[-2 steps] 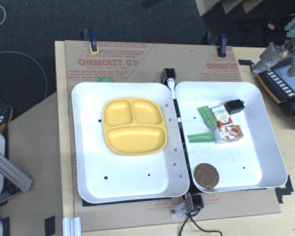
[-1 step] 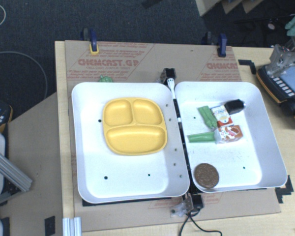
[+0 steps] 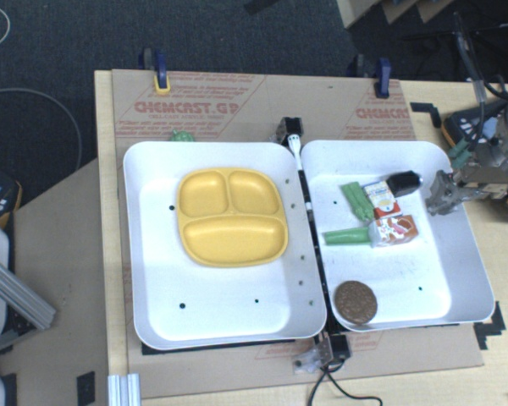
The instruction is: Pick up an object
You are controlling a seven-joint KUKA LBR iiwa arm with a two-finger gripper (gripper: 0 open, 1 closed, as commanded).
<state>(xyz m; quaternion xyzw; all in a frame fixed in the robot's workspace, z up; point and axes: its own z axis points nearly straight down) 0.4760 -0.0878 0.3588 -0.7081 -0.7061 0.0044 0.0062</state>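
Note:
The right bin [image 3: 457, 286] holds several small objects. A black oblong piece [image 3: 403, 181] lies near its back right. Beside it sit a red and white packet [image 3: 389, 218] and two green sticks, one slanted [image 3: 356, 200] and one lying flat [image 3: 345, 237]. A brown round disc [image 3: 356, 301] rests at the bin's front left. My gripper [image 3: 442, 194] hangs at the right bin's right rim, just right of the black piece and the packet, with nothing visibly in it.
The left bin [image 3: 152, 294] carries a yellow divided plate [image 3: 232, 216]. A small green scrap [image 3: 182, 136] lies on the cardboard behind the left bin. Clamps [image 3: 160, 70] hold the board's back edge, and cables run at the front.

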